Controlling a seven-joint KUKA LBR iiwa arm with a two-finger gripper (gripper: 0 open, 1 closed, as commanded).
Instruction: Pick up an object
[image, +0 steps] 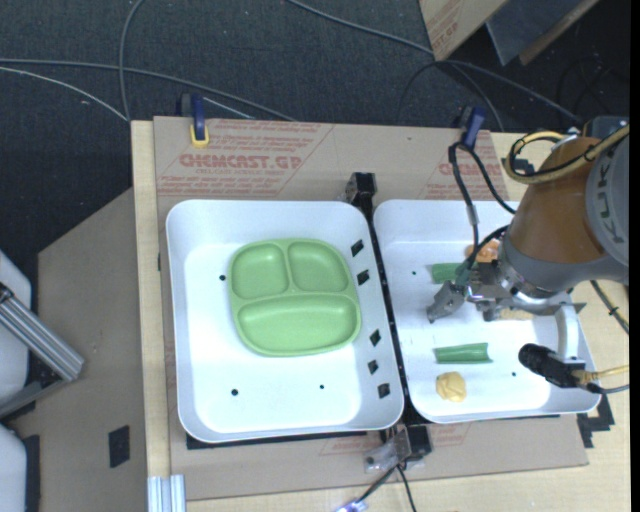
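Though small: flat green strip (462, 352).

Green divided plate (295, 297) in left bin (190, 330) — green block (462, 352), yellow lump (451, 386) in right bin (415, 300)

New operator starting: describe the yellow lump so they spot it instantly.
Find the right bin, the one the arm reaches into. Near its front edge lies the yellow lump, just below a flat green piece. It is the only rounded, yellow thing there.
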